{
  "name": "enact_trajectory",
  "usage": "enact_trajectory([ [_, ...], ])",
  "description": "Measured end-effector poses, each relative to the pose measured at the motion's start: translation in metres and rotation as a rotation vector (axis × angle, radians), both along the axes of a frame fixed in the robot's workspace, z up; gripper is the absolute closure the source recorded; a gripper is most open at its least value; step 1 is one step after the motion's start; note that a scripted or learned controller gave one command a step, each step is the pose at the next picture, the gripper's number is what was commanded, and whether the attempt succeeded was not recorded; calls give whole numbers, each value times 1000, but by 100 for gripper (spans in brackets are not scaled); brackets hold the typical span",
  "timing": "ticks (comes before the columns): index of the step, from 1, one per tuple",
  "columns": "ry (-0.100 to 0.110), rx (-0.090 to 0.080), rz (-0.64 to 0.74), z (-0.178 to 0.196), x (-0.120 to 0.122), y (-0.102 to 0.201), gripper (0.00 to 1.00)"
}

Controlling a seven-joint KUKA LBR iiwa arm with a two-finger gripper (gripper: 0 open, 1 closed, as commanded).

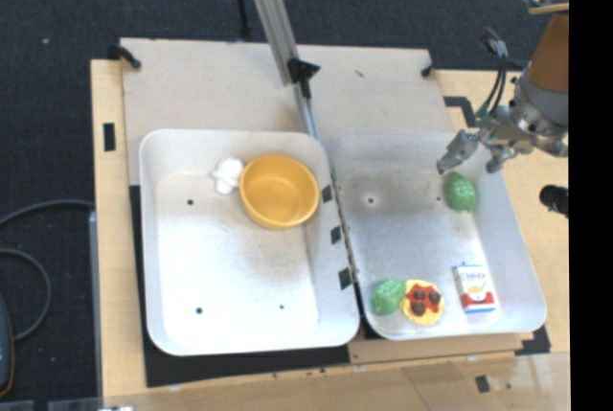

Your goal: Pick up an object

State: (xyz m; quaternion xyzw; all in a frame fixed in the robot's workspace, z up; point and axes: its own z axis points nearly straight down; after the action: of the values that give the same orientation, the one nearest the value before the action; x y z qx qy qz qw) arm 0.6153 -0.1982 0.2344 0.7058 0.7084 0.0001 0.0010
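Note:
My gripper (476, 156) hangs over the far right part of the right bin (402, 217), its two fingers spread apart with nothing between them. A round green object (461, 194) lies on the bin floor just in front of the left fingertip (453, 158), apart from it. At the right bin's near edge sit a green lumpy object (388, 296), a small yellow plate with red berries (423, 301) and a small white and red carton (474, 289). In the left bin (192, 256) stand a yellow bowl (279, 191) and a small white object (227, 174) touching its left side.
A slanted metal pole (273, 7) runs from the top of the view down to the gap between the bins. The arm's orange band (551, 55) and cables stand at the right edge. Black floor surrounds the wooden bench (110, 208).

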Motion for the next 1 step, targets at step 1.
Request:
enact_trajectory([
  [1, 0, -1, 1, 0, 0, 0, 0],
])
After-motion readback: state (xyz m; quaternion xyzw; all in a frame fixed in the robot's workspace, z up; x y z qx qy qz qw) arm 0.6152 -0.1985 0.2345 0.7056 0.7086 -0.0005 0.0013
